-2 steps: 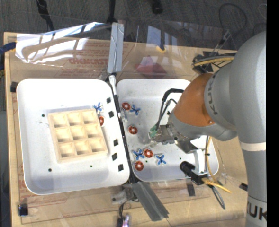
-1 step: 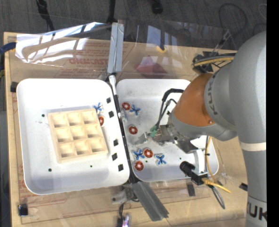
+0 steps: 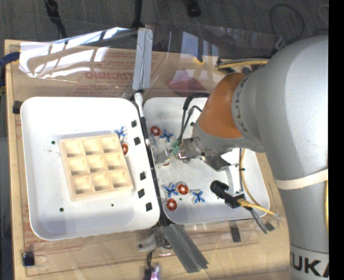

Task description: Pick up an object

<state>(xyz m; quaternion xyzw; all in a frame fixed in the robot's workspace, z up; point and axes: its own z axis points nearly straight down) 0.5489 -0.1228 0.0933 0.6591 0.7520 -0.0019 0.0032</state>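
My arm: I reach in from the right, grey bulk and orange band (image 3: 218, 112) hanging over the right bin (image 3: 253, 206), wrist bent down toward that bin's left half.
My gripper (image 3: 173, 152): low over the right bin's floor, close to the divider between the two bins; a small green patch shows at its tip.
My jaws: I cannot tell how they stand, as my own wrist hides the gap.
Objects to pick: small jacks and discs scattered in the right bin. A red disc (image 3: 155, 131) and a blue jack (image 3: 167, 136) lie just above my gripper; a blue jack (image 3: 171, 189), a red disc (image 3: 182, 188), another blue jack (image 3: 197, 196) and a red disc (image 3: 171, 203) lie near the front wall, well apart from my tip.
Left bin (image 3: 37, 156): holds a pale wooden tray (image 3: 95, 165) of nine square compartments, set at a slight tilt; a blue jack (image 3: 121, 133) and a red disc (image 3: 124, 149) sit at its right edge.
In the way: a black fitting (image 3: 220, 190) and a yellow cable (image 3: 245, 185) of mine trail over the right bin's right side; black clips (image 3: 141, 177) line the divider.
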